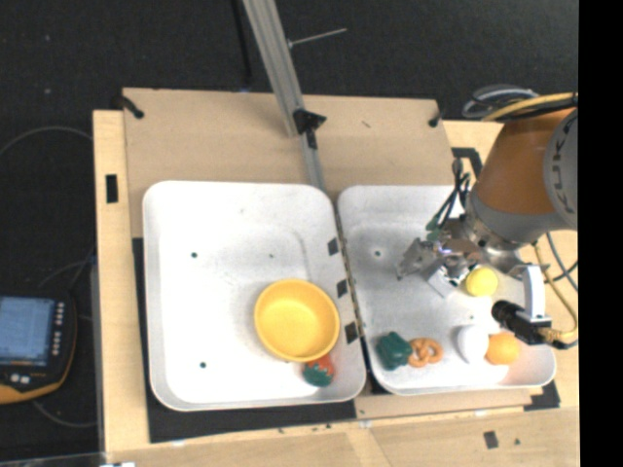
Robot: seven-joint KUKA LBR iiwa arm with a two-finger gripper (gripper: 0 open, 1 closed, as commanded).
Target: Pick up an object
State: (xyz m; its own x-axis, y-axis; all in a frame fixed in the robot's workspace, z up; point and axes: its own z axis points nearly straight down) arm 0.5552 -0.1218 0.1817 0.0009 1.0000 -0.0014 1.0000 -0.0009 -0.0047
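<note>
My gripper (421, 258) hangs over the middle of the right bin (380, 212), low above its floor, at the end of the grey and orange arm (521, 178). A yellow ball (480, 281) lies just to its right, close to the wrist. Along the bin's front edge lie a dark green block (393, 349), an orange pretzel-shaped piece (424, 351), a white object (470, 341) and an orange ball (502, 348). Nothing shows in the gripper.
The left bin (214, 232) holds a yellow bowl (297, 319) near its front right corner, with a small red and green object (318, 370) tucked beside it. A grey metal pole (277, 56) slants in from the back toward the gap between the bins.
</note>
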